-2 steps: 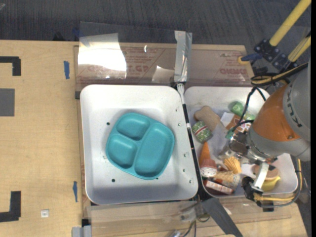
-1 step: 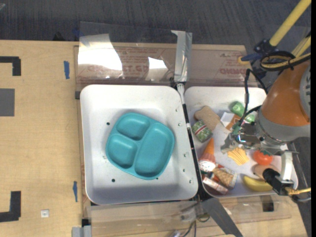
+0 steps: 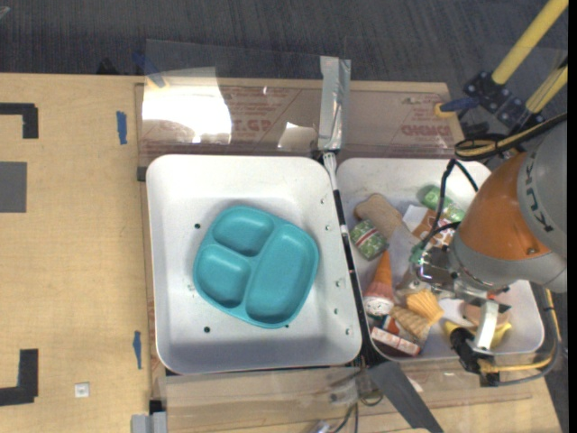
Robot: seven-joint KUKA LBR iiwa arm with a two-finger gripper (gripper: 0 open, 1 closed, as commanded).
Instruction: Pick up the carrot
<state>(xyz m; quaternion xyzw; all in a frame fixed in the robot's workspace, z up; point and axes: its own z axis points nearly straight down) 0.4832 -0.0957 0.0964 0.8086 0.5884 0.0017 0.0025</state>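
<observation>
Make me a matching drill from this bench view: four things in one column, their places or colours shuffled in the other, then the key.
Things:
1. carrot
2. divided plate
3. left bin
4. arm's wrist band

Descriptions:
A. orange, above the right bin
B. white, holds the plate
C. teal, three compartments
D. orange, lying in the right bin near its left wall

Pairs: 1-D, 2-C, 3-B, 4-A
</observation>
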